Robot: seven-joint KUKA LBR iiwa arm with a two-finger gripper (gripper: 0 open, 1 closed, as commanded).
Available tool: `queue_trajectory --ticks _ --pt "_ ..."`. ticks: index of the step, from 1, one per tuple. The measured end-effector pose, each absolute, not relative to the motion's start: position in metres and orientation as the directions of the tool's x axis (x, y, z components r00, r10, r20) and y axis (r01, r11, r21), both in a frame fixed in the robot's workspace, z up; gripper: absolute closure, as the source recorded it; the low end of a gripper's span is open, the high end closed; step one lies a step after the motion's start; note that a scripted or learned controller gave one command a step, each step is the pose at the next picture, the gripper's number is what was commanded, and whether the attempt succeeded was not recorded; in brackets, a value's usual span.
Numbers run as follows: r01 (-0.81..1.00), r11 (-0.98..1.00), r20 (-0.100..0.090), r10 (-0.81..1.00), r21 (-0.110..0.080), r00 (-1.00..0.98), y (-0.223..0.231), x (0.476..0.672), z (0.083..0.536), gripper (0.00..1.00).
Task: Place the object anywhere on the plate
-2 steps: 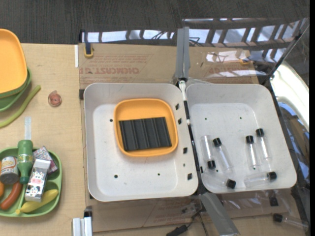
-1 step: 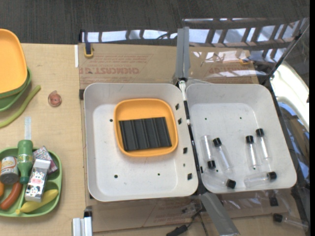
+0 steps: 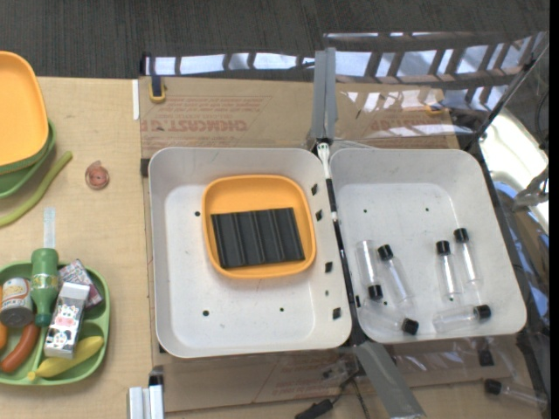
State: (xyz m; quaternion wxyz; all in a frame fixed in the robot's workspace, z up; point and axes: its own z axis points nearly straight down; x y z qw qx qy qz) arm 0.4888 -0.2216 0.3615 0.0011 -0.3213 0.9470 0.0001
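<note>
Left bin: a shallow white plastic bin (image 3: pixel 175 321) sits on the tan worktop (image 3: pixel 105 225); its right edge touches the neighbouring bin.
Plate: an orange square plate with rounded corners (image 3: pixel 258 195) lies in the upper middle of the left bin.
Object on plate: a dark grey ribbed rectangular block (image 3: pixel 258 237) rests flat on the plate's lower half — it lies wholly inside the rim.
Right bin: a second shallow white plastic bin (image 3: pixel 410 182) holds the tubes.
Tubes: clear plastic tubes with black caps lie scattered in the lower part of the right bin — two near the left wall (image 3: pixel 384 273), two towards the right (image 3: pixel 454 264), one along the bottom edge (image 3: pixel 458 319).
Worktop, left side: a green divided tray of toy food (image 3: pixel 52 326) is at lower left, with a stack of orange and green dishes (image 3: pixel 19 120) at upper left and a small pink round piece (image 3: pixel 97 175) between them.
End effector: cannot tell its state.
</note>
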Motion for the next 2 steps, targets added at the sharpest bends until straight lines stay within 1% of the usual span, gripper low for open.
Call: queue_trajectory --ticks 1,2 --pt "-0.785 0.620 -0.002 -0.785 0.001 -0.620 -0.221 0.496 0.315 0.00" --pt "-0.930 0.367 -0.003 -0.930 0.001 -0.367 -0.220 0.528 0.265 0.00"
